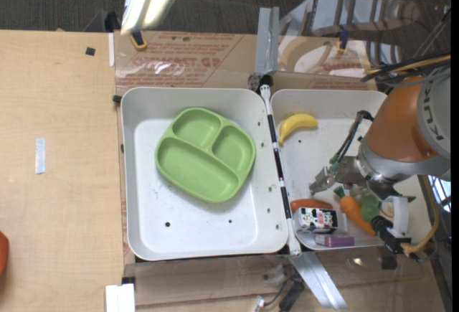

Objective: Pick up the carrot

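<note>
Carrot (353, 211) lies in the right-hand bin (326, 104), just beside the pincer (324, 180) on its near-right side, orange body pointing toward the bin's front edge with green leaves (368, 204) tucked against the arm's wrist. It is not in the pincer.

Pincer hangs low over the middle of the right bin, metal fingers pointing toward the divider between the two bins. Nothing shows between the fingers; whether they stand apart or closed cannot be told at this angle.

Nearest clutter, in front of the pincer: a red item (310, 203) partly under a small printed carton (317, 218), and a purple box (335, 239) at the bin's front wall. All three sit close to the carrot's tip.

Beyond the pincer, well apart: a banana (295, 125) near the back of the same bin. Farther off, across the divider, a green divided plate (206, 153) sits in the left bin (143, 181).

Assessment: the approach is not yet aligned. To do this well, the pincer should shift toward the carrot's mid-body, turn so the fingers straddle its narrow width, and descend clear of the carton and the leaves. A grip on the leaves alone would likely slip.
</note>
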You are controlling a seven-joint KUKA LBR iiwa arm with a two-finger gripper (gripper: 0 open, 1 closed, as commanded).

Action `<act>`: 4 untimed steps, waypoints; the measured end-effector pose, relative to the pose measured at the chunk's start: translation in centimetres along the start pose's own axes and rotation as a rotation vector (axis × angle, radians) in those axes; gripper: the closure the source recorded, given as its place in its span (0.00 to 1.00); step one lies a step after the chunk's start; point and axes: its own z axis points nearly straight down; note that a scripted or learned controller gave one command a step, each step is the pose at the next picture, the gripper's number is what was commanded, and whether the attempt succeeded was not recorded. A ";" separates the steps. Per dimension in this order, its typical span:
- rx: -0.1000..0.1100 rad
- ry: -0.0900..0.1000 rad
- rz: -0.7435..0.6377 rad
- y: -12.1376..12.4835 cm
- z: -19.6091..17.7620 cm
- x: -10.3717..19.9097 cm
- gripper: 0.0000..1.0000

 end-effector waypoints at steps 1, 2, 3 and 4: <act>-0.003 0.000 0.006 -2.0 0.8 0.5 0.00; -0.003 0.000 0.012 -2.0 0.0 0.4 1.00; -0.002 0.000 0.011 -2.0 0.0 0.4 0.00; -0.002 -0.002 0.016 -2.0 -0.8 0.3 1.00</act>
